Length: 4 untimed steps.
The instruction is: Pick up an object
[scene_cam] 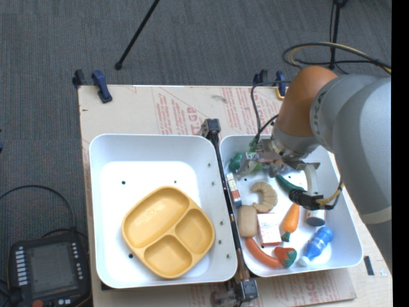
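Over the upper half of the right bin (348,248) hangs my end effector (271,162), low above the clutter; whether it is spread or pressed together I cannot tell, since my wrist and its cabling cover it from above, and nothing shows pinched in it; my grey arm with its orange band reaches in from the right and hides that bin's far right wall. Just beneath and beside my end effector lies a green object (238,162) near the bin's upper left corner; a curled tan croissant (264,196) sits just below, close to the middle; an orange carrot (291,219) lies tilted to its right; a pale bread piece (248,221) and a small red-and-white box (269,229) lie side by side lower down; a red sausage-shaped object (259,252) and a blue-and-white bottle (317,245) rest along the near wall; these things crowd together, leaving little bare floor between them. Beyond the divider, the left bin (108,152) holds a yellow sectioned plate (168,231) toward its near right, with open white floor around its far and left sides. Both bins sit on a bench (153,110) topped with printed cardboard, bare along its far strip, with clamps at the far edge; grey carpet (57,37) surrounds it, a tripod leg crosses it beyond, and a handheld controller (48,267) lies at lower left.
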Available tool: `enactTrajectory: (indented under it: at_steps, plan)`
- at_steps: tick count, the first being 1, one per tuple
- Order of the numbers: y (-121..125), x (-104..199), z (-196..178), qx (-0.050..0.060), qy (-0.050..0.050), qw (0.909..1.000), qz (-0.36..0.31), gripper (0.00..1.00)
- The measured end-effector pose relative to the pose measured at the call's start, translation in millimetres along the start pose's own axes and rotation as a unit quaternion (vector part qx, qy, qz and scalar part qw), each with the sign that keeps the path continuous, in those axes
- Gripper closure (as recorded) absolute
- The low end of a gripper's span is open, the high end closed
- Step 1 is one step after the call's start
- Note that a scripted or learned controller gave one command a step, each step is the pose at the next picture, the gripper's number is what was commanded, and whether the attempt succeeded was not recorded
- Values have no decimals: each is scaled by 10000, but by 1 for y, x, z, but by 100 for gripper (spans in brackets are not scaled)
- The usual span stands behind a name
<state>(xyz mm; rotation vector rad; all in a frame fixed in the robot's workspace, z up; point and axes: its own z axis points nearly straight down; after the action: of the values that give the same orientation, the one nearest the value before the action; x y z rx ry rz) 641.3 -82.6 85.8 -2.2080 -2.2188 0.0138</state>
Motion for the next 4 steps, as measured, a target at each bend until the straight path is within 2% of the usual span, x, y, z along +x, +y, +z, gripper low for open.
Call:
enactTrajectory:
  at_steps: [1, 2, 3, 4]
  plan:
    - [-46, -2, 0, -46, -2, 10000, 21, 0]
    - [-2, -7, -1, -54, -5, 10000, 4, 0]
    - [-57, 1, 0, -46, 0, 10000, 27, 0]
    - [-56, 1, -10, -38, 5, 10000, 39, 100]
